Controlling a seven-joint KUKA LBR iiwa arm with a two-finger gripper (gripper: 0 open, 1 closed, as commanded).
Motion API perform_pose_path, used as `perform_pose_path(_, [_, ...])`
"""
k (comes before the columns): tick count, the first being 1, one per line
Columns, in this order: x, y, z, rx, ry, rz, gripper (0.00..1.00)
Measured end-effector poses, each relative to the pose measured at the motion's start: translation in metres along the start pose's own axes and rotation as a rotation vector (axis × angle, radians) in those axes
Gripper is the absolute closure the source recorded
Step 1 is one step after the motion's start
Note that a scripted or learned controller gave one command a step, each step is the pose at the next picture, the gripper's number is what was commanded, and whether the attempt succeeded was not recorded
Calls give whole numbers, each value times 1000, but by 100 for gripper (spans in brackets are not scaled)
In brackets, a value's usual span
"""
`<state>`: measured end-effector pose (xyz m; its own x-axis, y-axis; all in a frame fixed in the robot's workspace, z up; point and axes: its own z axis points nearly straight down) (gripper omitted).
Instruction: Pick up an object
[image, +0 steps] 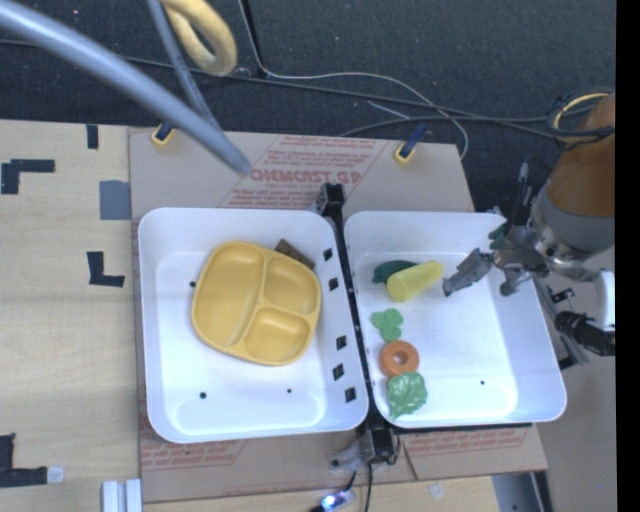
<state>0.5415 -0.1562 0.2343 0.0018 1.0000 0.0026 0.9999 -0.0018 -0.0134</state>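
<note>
Bench, two white bins side by side.

Left bin (165, 300): one yellow tray (257, 302) with three compartments, lying flat near the middle. A small dark item (290, 247) peeks out from under its far edge; what it is cannot be told.

Right bin (500, 350): four small toy foods along the side nearest the divider.
- Corn (414, 280), yellow with a green end, lying on its side toward the far part of the bin.
- Small green piece (387, 323), just below the corn, apart from it.
- Orange ring (400, 357), lying flat, close to the green piece.
- Green leaf (406, 393), touching or almost touching the ring on its near side.

Gripper (483, 272): over the far right part of the right bin, fingers spread apart with nothing between them. One finger (463, 273) points toward the corn and stops a little short of it.

Handling, judged by looks: all four items appear to be light moulded plastic, stiff and rather smooth, so they may slide on the bin floor or squirt out of a poor pinch.
- Corn: nearest candidate. Rounded, likely to roll; best taken across its narrow width at the yellow middle.
- Ring: low and flat; take across the outer edge.
- Leaf: thin, irregular, crowded by the ring.
- Tray: broad and shallow; only the rim offers a hold.
</note>
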Motion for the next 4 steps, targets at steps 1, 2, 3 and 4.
perform_pose_path(1, [0, 2, -6, -12, -2, -3, 0])
perform_pose_path(2, [-1, 7, 39, -8, -3, -3, 0])
perform_pose_path(3, [-6, 5, 84, -7, -3, -2, 0])
perform_pose_path(4, [-11, 13, 133, -8, -3, -3, 0])
